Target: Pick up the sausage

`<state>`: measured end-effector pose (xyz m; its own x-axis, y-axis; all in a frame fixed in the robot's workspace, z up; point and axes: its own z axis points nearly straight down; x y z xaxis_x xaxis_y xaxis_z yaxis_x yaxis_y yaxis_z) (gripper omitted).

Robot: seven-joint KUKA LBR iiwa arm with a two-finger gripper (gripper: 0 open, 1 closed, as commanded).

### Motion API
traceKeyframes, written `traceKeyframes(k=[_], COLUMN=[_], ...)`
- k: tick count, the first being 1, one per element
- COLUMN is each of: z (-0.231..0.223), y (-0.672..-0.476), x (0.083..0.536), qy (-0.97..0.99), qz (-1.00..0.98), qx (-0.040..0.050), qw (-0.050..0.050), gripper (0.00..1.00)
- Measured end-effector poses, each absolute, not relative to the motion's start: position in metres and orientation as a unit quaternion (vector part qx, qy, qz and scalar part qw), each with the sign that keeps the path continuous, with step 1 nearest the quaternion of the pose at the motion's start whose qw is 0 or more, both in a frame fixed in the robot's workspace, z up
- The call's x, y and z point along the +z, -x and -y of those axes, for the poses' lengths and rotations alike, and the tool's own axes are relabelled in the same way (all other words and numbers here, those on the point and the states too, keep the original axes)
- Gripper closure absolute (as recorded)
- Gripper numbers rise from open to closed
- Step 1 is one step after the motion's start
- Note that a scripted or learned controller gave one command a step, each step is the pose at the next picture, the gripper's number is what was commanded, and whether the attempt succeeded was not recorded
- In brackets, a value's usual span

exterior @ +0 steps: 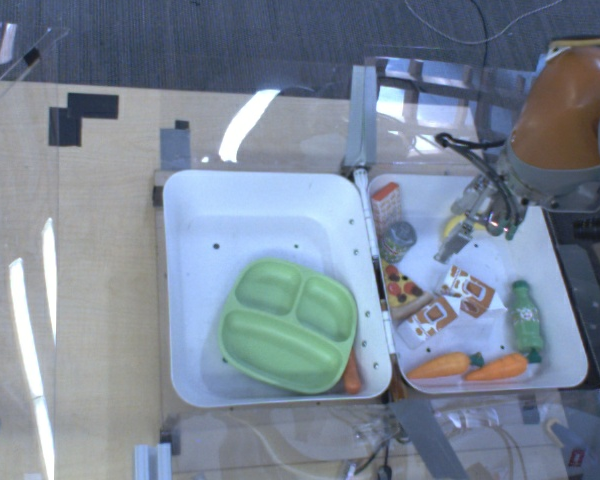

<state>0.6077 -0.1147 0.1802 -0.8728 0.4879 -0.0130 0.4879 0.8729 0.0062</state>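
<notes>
Glossy white plastic bins (260, 208); matt green plastic tray (288, 325).

Both bins (280, 193) are white. The divided plate (288, 325) is light green. Two carrots (470, 367) are orange with green tips. The bottle (526, 318) is green. Two packets (452, 303) are brown and white. The carton (386, 208) is orange and white.

A robotics lab: a pale wooden table (90, 298) carries two white bins (185, 268), with loose cables (460, 8) and clear acrylic panels (420, 98).
</notes>
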Motion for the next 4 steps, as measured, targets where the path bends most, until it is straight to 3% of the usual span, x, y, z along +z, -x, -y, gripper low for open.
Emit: traceKeyframes(k=[1,2,3,4], z=[0.123,0.122,0.122,0.173], y=[-0.594,-0.597,-0.597,-0.66], x=[0.097,0.11,0.11,0.088], qy=[-0.281,-0.281,-0.281,-0.333], qz=[-0.96,-0.96,-0.96,-0.943], qx=[0.0015,0.0034,0.0033,0.0002], qw=[0.005,0.01,0.01,-0.004], gripper=[0.0,1.0,0.0,0.0])
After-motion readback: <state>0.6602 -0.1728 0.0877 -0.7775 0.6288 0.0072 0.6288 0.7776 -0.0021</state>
